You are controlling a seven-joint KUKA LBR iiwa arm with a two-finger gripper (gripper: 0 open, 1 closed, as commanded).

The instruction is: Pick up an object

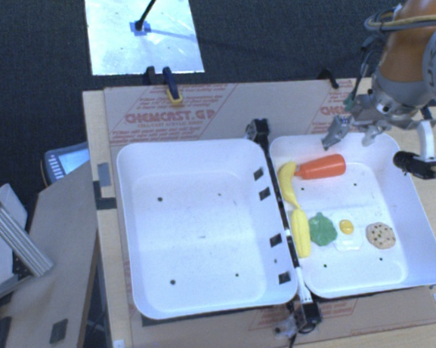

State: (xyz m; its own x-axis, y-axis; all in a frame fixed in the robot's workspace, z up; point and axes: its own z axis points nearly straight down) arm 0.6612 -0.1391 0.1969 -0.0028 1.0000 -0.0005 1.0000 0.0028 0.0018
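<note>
"CHEMCAST" in red, backing board

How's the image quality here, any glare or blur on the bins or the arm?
Camera view: the left white plastic bin and right white plastic bin look bright but keep their detail; the shiny silver sheet at the top glares; the gripper looks soft and slightly blurred; the small toys stay fairly sharp.

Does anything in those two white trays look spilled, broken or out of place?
Nothing stands out. The carrot, banana, green piece, fried egg and cookie lie loose and whole in the right bin.
</note>
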